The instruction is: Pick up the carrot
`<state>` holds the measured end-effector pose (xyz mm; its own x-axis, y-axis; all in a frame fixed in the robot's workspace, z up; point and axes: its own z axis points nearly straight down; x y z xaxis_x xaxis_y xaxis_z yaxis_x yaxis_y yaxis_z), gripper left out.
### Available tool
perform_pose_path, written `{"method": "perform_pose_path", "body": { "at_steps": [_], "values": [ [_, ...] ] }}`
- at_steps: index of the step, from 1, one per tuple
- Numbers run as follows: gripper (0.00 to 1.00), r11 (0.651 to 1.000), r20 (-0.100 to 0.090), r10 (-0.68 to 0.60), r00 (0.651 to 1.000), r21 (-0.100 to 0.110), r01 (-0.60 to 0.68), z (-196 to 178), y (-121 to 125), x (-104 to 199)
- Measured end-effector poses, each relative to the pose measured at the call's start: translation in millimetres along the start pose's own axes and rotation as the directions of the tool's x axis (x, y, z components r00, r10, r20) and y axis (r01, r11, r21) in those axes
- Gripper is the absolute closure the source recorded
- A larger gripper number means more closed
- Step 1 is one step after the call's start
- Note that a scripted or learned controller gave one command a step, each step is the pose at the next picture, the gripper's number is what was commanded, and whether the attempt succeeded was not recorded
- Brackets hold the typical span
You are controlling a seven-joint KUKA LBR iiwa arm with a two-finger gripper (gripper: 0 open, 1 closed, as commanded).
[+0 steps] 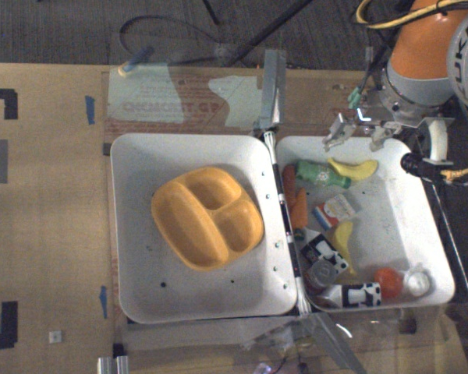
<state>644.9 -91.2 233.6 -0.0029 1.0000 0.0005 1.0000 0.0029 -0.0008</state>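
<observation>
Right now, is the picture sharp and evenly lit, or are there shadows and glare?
Camera view: soft and slightly blurry throughout, small items in the right bin hard to read; light fairly even, with a mild shadow beside the yellow tray in the left bin; the carrot looks smeared; faint glare on the clear sheet.

Light is even and moderate, falling from above. The left bin (132,232) glares nearly blown-out white, with soft shadow under its near wall and beside the yellow tray (207,216). Floor beyond the bin is dim. The whole frame is soft and grainy; small items right of the bin blur.
</observation>
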Motion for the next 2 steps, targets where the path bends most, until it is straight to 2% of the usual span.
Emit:
{"method": "perform_pose_path", "body": {
  "at_steps": [1,2],
  "values": [
    [0.00,0.951,-0.001,0.311,0.951,-0.004,-0.311,128,5,-19],
    [1.00,0.951,-0.001,0.309,0.951,-0.006,-0.309,118,6,-18]
  ]
}}
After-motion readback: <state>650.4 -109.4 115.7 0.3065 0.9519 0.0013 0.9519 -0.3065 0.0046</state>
